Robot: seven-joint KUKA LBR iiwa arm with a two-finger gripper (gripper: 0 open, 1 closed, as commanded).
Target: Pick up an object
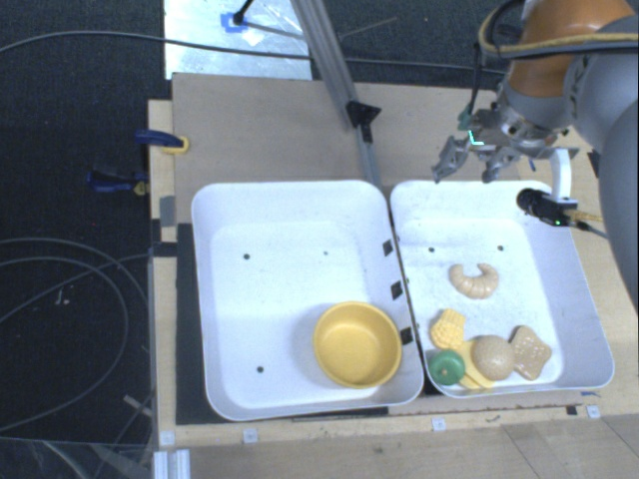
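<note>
My gripper (469, 168) hangs above the far edge of the right bin (559, 267), its two fingers spread apart with nothing between them. Below it in that bin lies a tan croissant (473, 279) near the middle. At the bin's near end sit a yellow corn piece (447, 328), a green round piece (446, 368), a beige bread roll (491, 356) and a brown waffle-like biscuit (530, 351). A yellow bowl (356, 343) stands in the near right corner of the left bin (260, 267).
A grey metal pole (334, 63) slants down to the far edge between the two bins. A blue and yellow clamp (160, 143) grips the bench's left side. Cables run over the dark floor at left.
</note>
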